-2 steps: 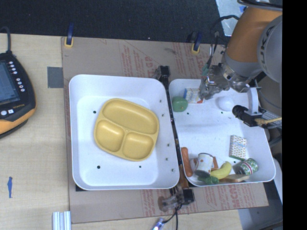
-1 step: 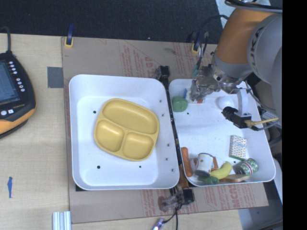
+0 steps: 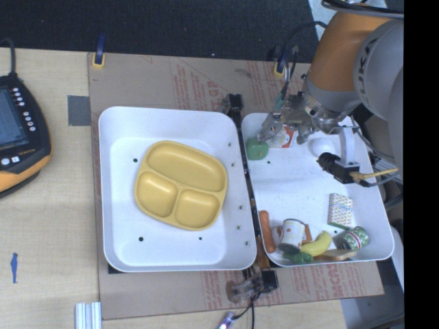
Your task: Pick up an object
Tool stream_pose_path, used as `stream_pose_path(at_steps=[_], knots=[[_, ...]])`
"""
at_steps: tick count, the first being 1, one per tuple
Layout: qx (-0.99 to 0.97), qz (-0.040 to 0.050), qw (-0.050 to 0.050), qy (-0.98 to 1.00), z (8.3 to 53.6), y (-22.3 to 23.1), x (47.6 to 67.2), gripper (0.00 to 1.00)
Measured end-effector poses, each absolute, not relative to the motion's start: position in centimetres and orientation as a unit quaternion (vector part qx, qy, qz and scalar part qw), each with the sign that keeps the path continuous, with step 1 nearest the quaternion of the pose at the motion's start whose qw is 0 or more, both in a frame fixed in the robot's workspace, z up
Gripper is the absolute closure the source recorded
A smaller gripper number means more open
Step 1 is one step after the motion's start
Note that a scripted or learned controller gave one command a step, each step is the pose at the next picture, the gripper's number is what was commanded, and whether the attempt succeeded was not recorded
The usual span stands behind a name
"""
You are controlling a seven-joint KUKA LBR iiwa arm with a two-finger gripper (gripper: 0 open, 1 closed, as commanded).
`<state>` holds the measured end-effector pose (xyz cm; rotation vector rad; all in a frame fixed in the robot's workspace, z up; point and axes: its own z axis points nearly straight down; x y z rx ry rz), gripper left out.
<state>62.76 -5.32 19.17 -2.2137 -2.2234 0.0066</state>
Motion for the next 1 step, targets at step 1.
stream_pose_path(at_steps=[1], knots=[[-0.706, 0.0017, 0.001, -0.708, 15.35, -10.04, 64.86, 0.0]])
